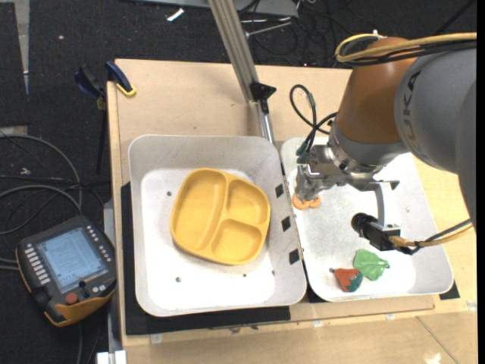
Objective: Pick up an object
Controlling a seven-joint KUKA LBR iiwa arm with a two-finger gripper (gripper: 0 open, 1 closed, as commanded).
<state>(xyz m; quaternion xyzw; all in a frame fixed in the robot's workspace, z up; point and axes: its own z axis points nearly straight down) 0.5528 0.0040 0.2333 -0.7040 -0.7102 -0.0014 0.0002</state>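
Hovering low at the left edge of the right bin (424,268), right of the frame's centre, the hand (306,190) points down over a small orange object (306,201) lying on the bin floor. Whether it is open or closed cannot be told, as the wrist hides most of it, and the orange object seems to touch its tip. Toward the lower right of the frame, in the same bin, a crumpled green object (370,265) lies against a small red one (348,278). The left bin (151,173) holds a yellow divided plate (220,216) with three compartments. A teach pendant (64,268) lies on the floor at lower left, beside the desk (182,97).
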